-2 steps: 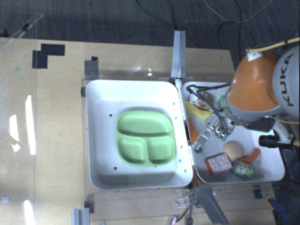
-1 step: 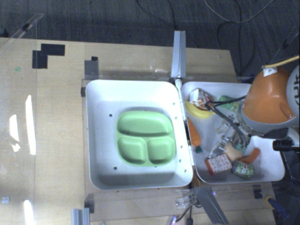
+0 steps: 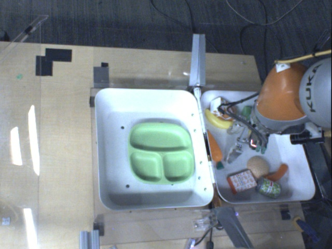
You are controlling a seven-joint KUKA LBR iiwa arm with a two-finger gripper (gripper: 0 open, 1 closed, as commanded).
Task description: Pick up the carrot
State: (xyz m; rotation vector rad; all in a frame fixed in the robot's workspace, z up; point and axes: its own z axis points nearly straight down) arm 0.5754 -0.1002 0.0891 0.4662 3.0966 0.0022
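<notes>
Lying along the left wall of the right bin (image 3: pixel 306 193), the tapered, smooth orange carrot (image 3: pixel 215 148) is seen with its green top nearest the camera, just beside a curved yellow banana (image 3: pixel 218 120). The metallic end effector (image 3: pixel 239 150) is poised close to the carrot's right, fingers parted and nothing between them. A round tan ball (image 3: pixel 258 165), a printed red box (image 3: pixel 242 181) and a green can (image 3: pixel 269 188) crowd the bin's near side, while the left bin (image 3: pixel 106 154) carries a moulded green tray (image 3: pixel 161 150) with bare margins.

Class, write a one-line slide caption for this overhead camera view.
KUKA arm's gripper hovers beside the carrot in the right bin; a green tray sits in the left bin.
</notes>
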